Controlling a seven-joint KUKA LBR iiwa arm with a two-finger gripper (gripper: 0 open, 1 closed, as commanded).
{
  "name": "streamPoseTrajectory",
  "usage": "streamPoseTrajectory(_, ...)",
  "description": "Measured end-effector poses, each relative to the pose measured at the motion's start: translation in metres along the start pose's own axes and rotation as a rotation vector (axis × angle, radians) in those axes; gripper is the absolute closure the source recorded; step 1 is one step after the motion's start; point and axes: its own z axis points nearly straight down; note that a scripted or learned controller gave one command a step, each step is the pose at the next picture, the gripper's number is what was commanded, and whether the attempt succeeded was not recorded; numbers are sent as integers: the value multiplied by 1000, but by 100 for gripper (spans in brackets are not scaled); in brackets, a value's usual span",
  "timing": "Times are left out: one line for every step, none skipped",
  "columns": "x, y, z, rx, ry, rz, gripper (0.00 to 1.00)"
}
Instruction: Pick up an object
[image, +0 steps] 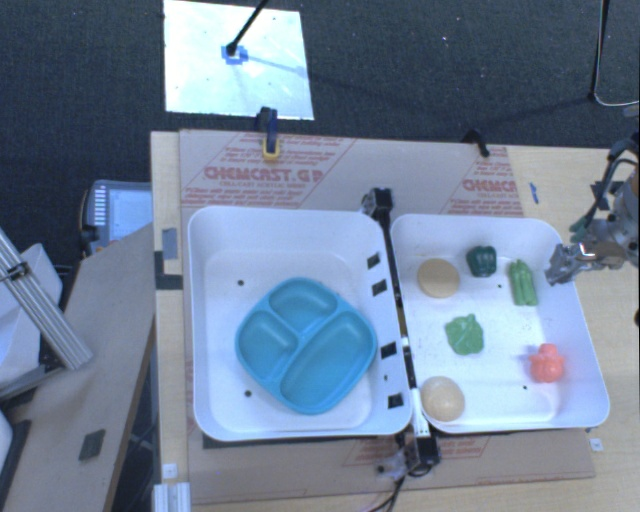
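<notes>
Since any piece will do, the right bin (575, 330) offers the choice: nearest the camera lies a pale cream rounded bun-shaped toy (442, 397), then a small orange-red lumpy plastic toy (546, 364) by the right wall, a light green leafy plastic vegetable (464, 334) mid-bin, and farther back a tan round flat toy (438, 278), a long green pod-shaped toy (522, 282) and a dark green pepper-shaped toy (482, 261). All look light, stiff and smooth, likely slippery; the pod, closest to the gripper (560, 264), seems best pinched across its narrow width. That gripper hangs over the bin's far right rim, fingers parted, holding nothing. A blue sectioned plastic plate (305, 345) sits in the left bin (215, 300).
</notes>
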Motion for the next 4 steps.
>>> streamPoseTrajectory(52, 5, -8, 3, 3, -4, 100)
streamPoseTrajectory(107, 11, -14, 4, 4, -5, 100)
streamPoseTrajectory(150, 16, -5, 5, 3, -4, 100)
streamPoseTrajectory(198, 20, 9, 6, 3, -4, 100)
